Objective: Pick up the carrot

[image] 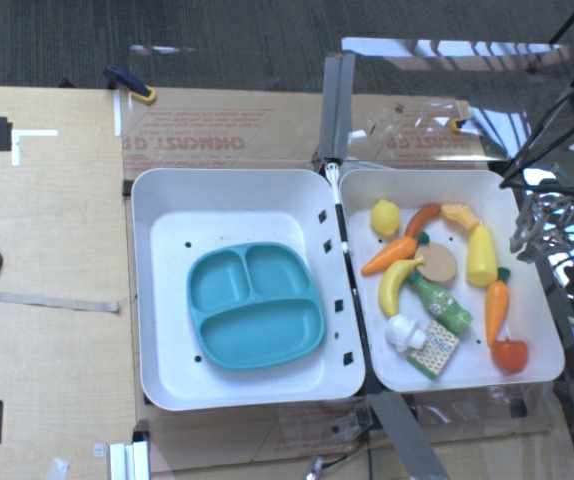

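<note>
My target, the carrot (389, 255), lies aslant in the right bin (545, 313), just beside the banana (395, 283) and the tan disc (435, 264). A 2nd carrot (496, 308) lies near the far wall. What seems to be my hand (529, 230) sits at that bin's right rim; I cannot tell whether it is apart or together. I should come down across the carrot's thick middle. The left bin (157, 268) holds 1 teal divided plate (257, 306).

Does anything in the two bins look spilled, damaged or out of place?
Nothing stands out. The toy food lies jumbled but contained in the right bin, both carrots included, and the blue divided plate sits flat in the left bin.
</note>
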You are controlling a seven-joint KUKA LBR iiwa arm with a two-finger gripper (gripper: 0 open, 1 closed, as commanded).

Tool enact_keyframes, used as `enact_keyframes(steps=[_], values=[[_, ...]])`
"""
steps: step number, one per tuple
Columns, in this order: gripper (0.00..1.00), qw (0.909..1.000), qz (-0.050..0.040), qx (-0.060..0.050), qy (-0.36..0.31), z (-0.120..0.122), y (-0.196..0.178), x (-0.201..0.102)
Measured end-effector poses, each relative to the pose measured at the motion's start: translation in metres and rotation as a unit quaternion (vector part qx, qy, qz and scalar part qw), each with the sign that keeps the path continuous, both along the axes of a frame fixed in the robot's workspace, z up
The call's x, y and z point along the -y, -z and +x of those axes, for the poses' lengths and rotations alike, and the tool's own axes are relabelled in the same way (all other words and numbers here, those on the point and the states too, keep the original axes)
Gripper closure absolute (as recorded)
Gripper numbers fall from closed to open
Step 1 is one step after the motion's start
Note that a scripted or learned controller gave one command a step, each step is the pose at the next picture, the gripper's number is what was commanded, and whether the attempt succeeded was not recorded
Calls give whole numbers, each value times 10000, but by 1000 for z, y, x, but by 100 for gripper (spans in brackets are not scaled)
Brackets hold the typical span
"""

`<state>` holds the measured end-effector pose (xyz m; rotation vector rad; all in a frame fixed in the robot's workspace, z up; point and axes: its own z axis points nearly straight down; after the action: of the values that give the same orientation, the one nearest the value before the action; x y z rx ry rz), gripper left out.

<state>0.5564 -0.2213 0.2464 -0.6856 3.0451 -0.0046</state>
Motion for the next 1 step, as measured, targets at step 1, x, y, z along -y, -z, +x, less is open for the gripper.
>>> enact_keyframes(steps=[1], values=[[100,10000,1,30,16,2,-10,0]])
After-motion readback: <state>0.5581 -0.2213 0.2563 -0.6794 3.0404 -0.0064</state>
